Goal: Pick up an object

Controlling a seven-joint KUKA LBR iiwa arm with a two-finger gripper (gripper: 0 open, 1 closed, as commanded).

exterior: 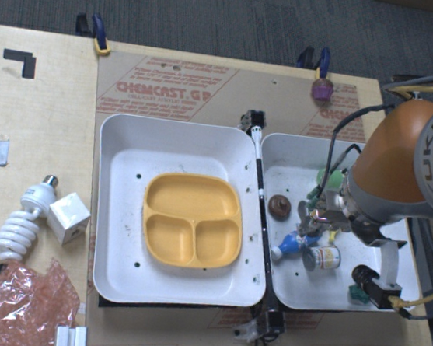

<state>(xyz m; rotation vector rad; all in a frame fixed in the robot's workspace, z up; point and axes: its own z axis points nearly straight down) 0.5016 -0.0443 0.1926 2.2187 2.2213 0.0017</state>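
Pale wooden tabletop [36, 115] before grey carpet [221, 8]; the arm [402, 164] hides much of the right bin [285, 282], whose small objects [310, 250] lie beneath the gripper [317, 216], finger state indiscernible.

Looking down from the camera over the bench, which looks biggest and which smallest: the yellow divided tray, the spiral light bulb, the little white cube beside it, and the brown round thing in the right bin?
Largest to smallest, as they look in the camera view:
1. yellow divided tray
2. spiral light bulb
3. white cube
4. brown round object

The last two are fairly close, so that order is less sure.
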